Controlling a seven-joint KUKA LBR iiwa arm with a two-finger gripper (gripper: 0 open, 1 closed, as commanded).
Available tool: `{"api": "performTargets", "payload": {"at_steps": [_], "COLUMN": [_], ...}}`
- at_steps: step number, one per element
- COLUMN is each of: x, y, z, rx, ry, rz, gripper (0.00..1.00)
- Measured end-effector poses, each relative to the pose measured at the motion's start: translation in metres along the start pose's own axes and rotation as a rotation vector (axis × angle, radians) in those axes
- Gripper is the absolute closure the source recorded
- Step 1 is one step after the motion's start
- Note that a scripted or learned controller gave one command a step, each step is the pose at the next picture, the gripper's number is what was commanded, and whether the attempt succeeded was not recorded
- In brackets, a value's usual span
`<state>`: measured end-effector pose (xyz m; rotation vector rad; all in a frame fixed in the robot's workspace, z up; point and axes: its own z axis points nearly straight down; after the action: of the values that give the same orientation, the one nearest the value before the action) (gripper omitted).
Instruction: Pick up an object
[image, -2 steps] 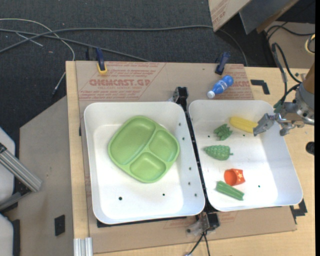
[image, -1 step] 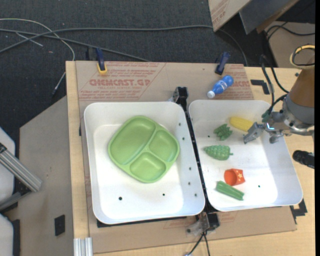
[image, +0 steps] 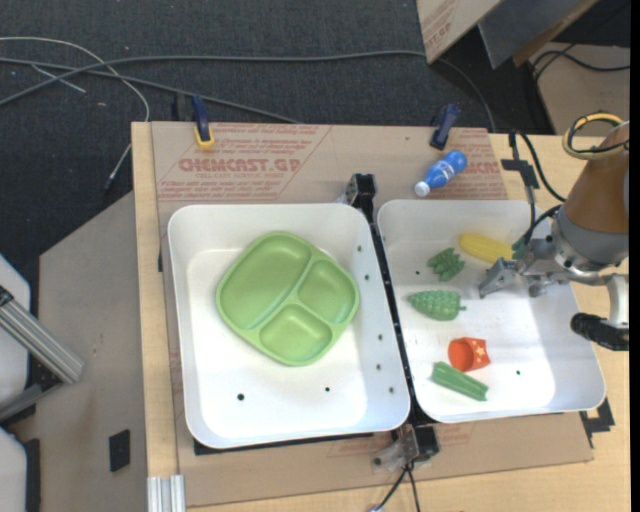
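Two shallow white bins are seen side by side on the bench; the left bin (image: 200, 400) bears a green divided plate (image: 288, 298), while the right bin (image: 570, 395) holds the small toy foods from which one is to be picked. The gripper (image: 508, 277) is seen low at the right bin's upper right, below the orange band of the arm (image: 600, 205); whether its fingers are spread or pressed together cannot be told, and nothing is seen held between them. The yellow corn (image: 484, 247) lies just beside the gripper's tip, towards the bin's back wall; a small green leafy piece (image: 446, 263) lies near it on the left; a knobbly green piece (image: 436, 304) lies toward the bin's middle; an orange-red cup-like piece (image: 467, 354) and a long green pod (image: 459, 381) lie nearer the front edge, close together. The corn is judged the likeliest target, being nearest; it is probably light, stiff moulded plastic, smooth and rounded, so it may roll or squirt from a pinch. It is best taken across its short width at the middle, with the fingers set square to its long axis. A blue bottle (image: 441, 174) lies outside the bins on the cardboard.
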<state>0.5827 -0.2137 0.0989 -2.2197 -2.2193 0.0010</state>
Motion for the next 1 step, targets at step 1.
{"api": "performTargets", "payload": {"at_steps": [1], "x": [0.0006], "y": [0.0], "z": [0.0145], "rx": [0.001], "ry": [0.0], "rz": [-0.001], "gripper": [0.0]}}
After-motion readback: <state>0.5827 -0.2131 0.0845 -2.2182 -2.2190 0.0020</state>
